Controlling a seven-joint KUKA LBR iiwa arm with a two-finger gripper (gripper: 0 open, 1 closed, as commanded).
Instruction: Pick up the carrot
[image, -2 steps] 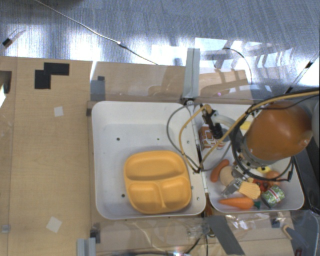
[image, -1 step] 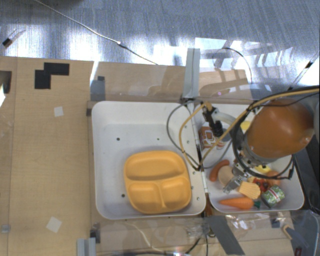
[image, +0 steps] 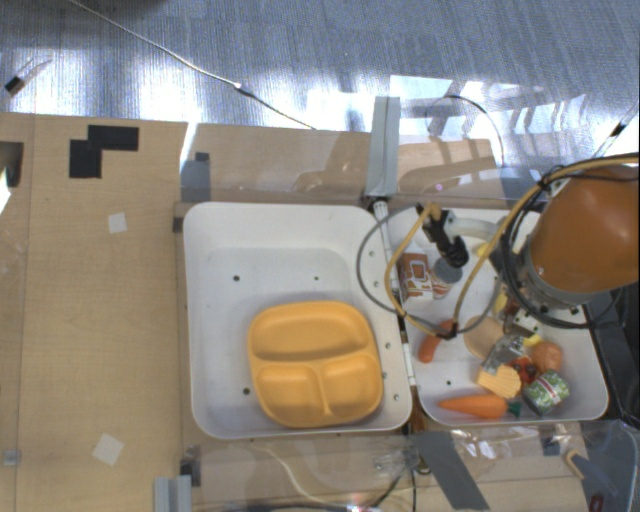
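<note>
Arm over right bin, carrot lying untouched at the front edge

Two white bins side by side on the bench. Left bin (image: 215, 300) has a yellow divided plate (image: 315, 362) sitting in its front-right part, three compartments visible. Right bin (image: 590, 405) is cluttered with toy food and partly covered by the arm.

Arm (image: 585, 235) comes in from the right, the big orange band sits over the bin's back-right area, cables looping around it. Gripper (image: 508, 352) points down into the right bin, just above the pile of items on the right side. Pincer state: can't tell, the tips are lost in clutter and cable.

Carrot (image: 474, 406) lies flat near the front wall of the right bin, orange, long axis roughly left-right, thin end pointing left. It is apart from the gripper, just in front and left of it. Nothing is touching its top.

Other stuff in the right bin: yellow cheese-like wedge (image: 499, 381) just behind the carrot's thick end, green and white item (image: 546, 393) to the right of that, small red-orange piece (image: 429, 348) near the divider, a small printed carton (image: 416, 277) further back.
</note>
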